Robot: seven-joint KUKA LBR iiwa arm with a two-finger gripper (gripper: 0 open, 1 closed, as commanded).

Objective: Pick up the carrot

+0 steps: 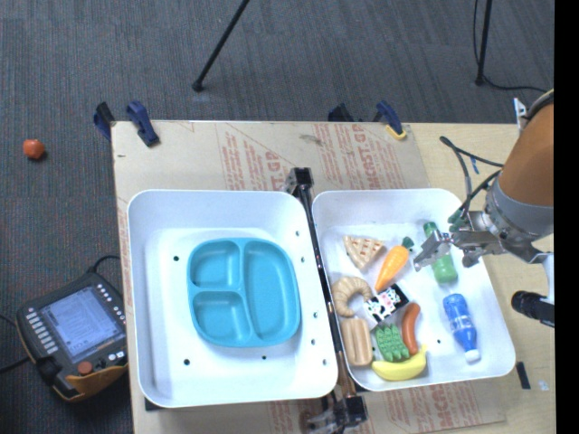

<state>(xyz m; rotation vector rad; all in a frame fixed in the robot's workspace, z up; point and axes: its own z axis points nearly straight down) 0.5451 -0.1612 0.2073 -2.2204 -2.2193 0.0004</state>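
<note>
The carrot (393, 266) is orange with a small green top and lies tilted in the middle of the right bin (470, 208). My gripper (434, 248) hovers just to its right, above a green bottle (443, 265). Nothing is visible between the fingers, and the carrot lies free in the bin.
Around the carrot lie a waffle wedge (364, 250), a croissant (349, 291), a black-and-white carton (384, 304), a sausage (411, 324), a bread stick (355, 342), a banana (400, 367) and a blue bottle (460, 322). The left bin holds a blue divided plate (244, 291).
</note>
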